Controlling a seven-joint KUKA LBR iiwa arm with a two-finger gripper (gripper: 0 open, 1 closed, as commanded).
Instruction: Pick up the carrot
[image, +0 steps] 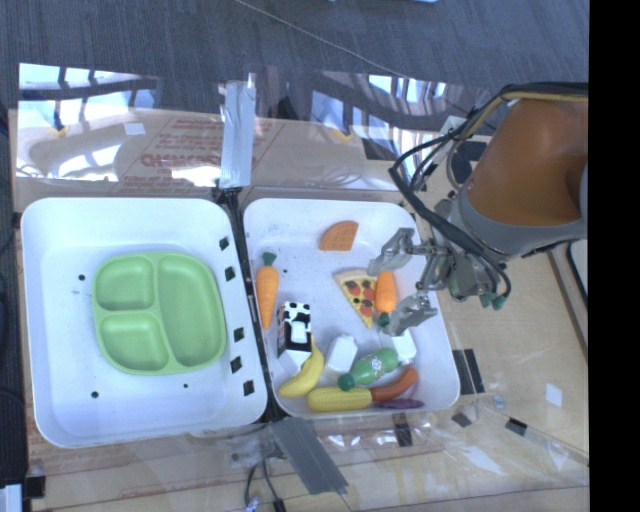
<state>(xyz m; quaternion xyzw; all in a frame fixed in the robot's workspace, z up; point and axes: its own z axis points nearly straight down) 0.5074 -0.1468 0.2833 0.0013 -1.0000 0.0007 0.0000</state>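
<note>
Gripper (392, 283) spread open in the right bin (430, 350), fingers straddling a small orange piece (386, 292) without clamping it. Touching that at nine o'clock, pizza slice (356, 290). Farther toward nine o'clock, carrot (267, 286) lying lengthwise beside the bin's left wall, green top up. Green divided plate (160, 311) in the left bin (50, 300).

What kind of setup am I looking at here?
Probably a robot-grasping test bench, not a kitchen: two shallow white bins side by side, toy food such as a carrot and pizza slice, and a grey-orange arm reaching in.
</note>
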